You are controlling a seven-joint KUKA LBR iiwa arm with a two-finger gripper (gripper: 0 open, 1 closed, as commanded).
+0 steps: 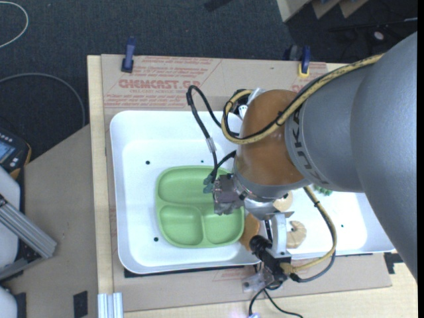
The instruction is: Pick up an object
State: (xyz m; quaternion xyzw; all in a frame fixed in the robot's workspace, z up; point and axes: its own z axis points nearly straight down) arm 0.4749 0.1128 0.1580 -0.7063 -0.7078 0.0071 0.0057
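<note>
A green divided tray point(192, 207) is lying in the left white bin point(132, 177), lower centre of the frame. Just right of it, the gripper point(228, 201) is hanging over the tray's right edge; whether it is spread or pressed together cannot be told. The grey arm point(358, 111) is filling the right side.

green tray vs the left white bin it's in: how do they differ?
Colour: the green tray is pale green; the left white bin is white.
Size: the tray is smaller and lies inside the bin, toward its near right part, with bare bin floor around it.
Layout: the tray is split into compartments; the bin has one open floor.
View: the arm overlaps the tray's right edge; the bin's left side shows in full.
Shared: both are shallow, with rounded corners.
</note>
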